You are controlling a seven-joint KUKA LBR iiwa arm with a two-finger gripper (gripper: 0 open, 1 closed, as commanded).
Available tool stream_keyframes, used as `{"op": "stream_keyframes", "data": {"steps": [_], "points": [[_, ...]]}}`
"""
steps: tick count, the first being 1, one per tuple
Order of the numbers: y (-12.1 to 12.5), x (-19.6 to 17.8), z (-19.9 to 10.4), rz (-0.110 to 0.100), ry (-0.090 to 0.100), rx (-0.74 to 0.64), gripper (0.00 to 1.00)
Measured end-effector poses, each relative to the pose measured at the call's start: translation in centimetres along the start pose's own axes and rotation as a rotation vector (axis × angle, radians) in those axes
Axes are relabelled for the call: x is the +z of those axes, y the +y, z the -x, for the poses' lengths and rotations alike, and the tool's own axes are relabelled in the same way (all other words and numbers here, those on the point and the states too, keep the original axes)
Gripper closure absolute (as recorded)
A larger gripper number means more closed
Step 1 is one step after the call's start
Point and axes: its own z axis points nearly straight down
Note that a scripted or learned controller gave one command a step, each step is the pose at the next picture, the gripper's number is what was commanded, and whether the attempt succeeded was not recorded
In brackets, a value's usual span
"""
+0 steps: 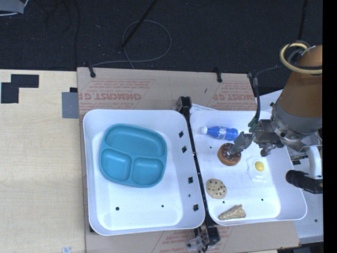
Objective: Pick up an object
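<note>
The right bin [287, 207] holds a blue bottle [221, 133] lying on its side, a brown frosted donut [229, 155], a fried egg toy [258, 168], a round cookie [216, 188] and a tan wedge [233, 212]. My gripper [254, 145] hangs low over this bin, between the donut and the egg. It is open, with nothing between its fingers. Its left finger [241, 142] sits at the donut's upper right edge. The bottle lies just to the upper left of the gripper.
The left bin [105, 215] holds a blue divided plate [133, 155]. A black divider [192, 162] runs between the two bins. The arm's grey body [300, 101] covers the right bin's far right side. Brown cardboard [158, 91] lies under both bins.
</note>
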Motion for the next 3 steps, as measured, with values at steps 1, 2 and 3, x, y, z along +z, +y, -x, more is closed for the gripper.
{"op": "stream_keyframes", "data": {"steps": [1,2,3], "points": [[0.2,-0.5,0.0,0.01,-0.001,-0.001,0.0],[0.1,3.9,-0.3,0.005,0.0,-0.001,0.0],[0.9,9.8,-0.5,0.004,0.0,0.0,0.0]]}}
